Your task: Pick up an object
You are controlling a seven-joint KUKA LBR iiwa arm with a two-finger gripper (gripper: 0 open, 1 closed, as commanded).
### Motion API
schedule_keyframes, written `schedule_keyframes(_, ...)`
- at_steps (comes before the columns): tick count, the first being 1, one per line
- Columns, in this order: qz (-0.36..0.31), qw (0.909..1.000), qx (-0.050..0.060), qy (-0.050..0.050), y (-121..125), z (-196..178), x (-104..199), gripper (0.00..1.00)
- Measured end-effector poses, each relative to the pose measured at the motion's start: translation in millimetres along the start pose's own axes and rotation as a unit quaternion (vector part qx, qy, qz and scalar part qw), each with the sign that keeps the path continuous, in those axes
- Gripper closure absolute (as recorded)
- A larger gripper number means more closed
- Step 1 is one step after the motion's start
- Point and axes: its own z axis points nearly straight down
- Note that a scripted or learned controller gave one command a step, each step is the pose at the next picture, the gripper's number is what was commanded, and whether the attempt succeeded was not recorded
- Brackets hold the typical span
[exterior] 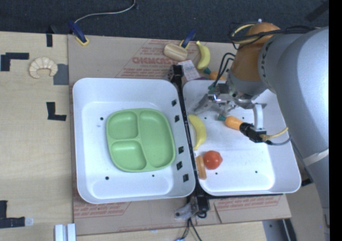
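The grey arm (299, 79) reaches in from the right, its orange band (248, 58) above the wrist. The gripper (214, 101) hangs low over the right bin's (278, 181) back left corner, near the divider, its metal fingers (202, 105) pointing left and down.

My arm (304, 90) is a thick, smooth cylinder of pale grey metal, rounded like a pipe. Above the wrist sits an orange band (251, 58), glossy and bulbous, with thin black cables looping over its top. My tool (216, 103) is small, made of silver metal with dark fittings. A white bracket (259, 114) hangs beside it, and a yellowish cable with a black connector (254, 132) trails off it.
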Motion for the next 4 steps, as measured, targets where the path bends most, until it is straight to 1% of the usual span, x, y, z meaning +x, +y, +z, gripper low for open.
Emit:
schedule_keyframes(1,0.000,1.0000,0.000,0.000,14.1,0.7,8.3,0.00)
schedule_keyframes(2,0.000,1.0000,-0.001,0.000,-20.0,-0.3,1.8,0.00)
schedule_keyframes(3,0.001,1.0000,-0.002,-0.001,-43.7,-0.6,6.9,0.00)
schedule_keyframes(4,0.000,1.0000,0.000,-0.001,2.9,-49.6,-33.4,0.00)
